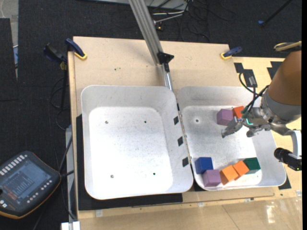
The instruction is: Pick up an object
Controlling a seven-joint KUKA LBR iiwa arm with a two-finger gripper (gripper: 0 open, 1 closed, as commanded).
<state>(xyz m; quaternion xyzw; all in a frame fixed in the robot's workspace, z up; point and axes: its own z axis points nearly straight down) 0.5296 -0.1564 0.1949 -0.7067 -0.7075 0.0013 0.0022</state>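
Tan bench point(124, 61), two white bins point(96, 128).

White bins point(129, 99) hold purple point(224, 117), blue point(204, 164), orange point(230, 172), green blocks point(252, 165).

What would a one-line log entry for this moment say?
gripper: right bin, beside purple cube | held: nothing seen | blue cube: near front

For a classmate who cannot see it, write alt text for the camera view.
A robot arm's gripper hovers in the right bin beside a purple block. Blue, purple, orange and green blocks line that bin's near edge.
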